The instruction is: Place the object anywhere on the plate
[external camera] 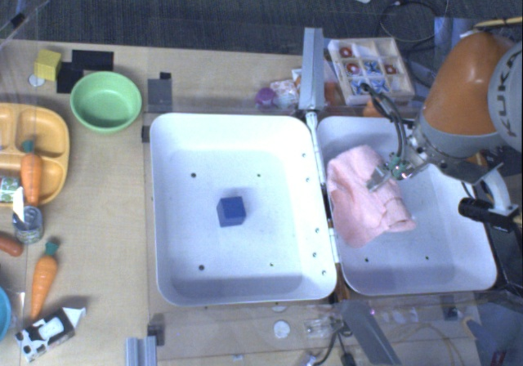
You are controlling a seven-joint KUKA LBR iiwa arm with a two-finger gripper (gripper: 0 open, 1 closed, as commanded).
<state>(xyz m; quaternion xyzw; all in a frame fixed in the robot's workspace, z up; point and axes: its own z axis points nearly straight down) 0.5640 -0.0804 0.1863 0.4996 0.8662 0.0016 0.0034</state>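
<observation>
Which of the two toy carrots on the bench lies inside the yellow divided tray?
The upper carrot lies in the yellow divided tray. The lower carrot lies on the bare bench, below the tray.

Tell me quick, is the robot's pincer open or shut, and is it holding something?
Pincer: right above the pink cloth in the right bin; whether it is open, shut or holding the cloth cannot be told.

Arm (470, 103) low, wrist angled left
</observation>
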